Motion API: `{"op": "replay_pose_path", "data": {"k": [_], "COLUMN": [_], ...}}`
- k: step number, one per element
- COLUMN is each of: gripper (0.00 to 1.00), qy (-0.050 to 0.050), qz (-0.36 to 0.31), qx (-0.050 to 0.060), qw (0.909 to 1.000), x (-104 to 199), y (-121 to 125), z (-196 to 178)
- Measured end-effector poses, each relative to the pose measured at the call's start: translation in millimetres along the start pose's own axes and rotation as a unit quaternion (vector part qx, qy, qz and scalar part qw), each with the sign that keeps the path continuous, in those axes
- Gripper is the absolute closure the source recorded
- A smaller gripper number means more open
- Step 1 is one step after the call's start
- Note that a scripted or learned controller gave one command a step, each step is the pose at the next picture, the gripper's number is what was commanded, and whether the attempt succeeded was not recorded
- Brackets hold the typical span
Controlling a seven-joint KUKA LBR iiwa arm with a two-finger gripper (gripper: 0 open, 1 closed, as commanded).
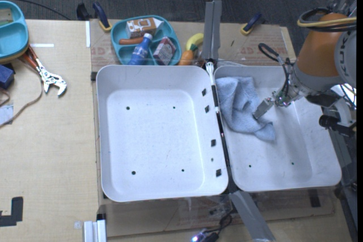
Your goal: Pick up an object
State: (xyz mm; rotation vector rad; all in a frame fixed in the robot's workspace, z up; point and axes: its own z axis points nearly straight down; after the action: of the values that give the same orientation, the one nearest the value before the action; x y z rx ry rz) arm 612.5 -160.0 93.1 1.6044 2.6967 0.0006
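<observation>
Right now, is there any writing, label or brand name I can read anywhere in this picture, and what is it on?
Robot arm, grey casing at right edge: "KU", cut off by the frame.
Small box in the teal tray: print too blurred to read.
Blue bottle: label too small to read.

Light blue cloth (241,103), white bins (153,130)

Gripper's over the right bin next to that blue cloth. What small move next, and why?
Probably ease the gripper down and slightly left onto the blue cloth. Its tip sits at the cloth's right edge in the right bin, and nothing shows between its fingers yet.
</observation>
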Motion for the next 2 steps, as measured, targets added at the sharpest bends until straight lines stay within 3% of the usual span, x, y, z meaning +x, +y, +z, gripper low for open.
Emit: {"op": "replay_pose_path", "data": {"k": [1, 2], "gripper": [0.00, 0.00], "qy": [0.000, 0.002], "qz": [0.141, 0.044], "qx": [0.001, 0.002], "qw": [0.9900, 0.9990], "x": [-36, 68], "y": [-3, -37], "z": [-104, -50]}}
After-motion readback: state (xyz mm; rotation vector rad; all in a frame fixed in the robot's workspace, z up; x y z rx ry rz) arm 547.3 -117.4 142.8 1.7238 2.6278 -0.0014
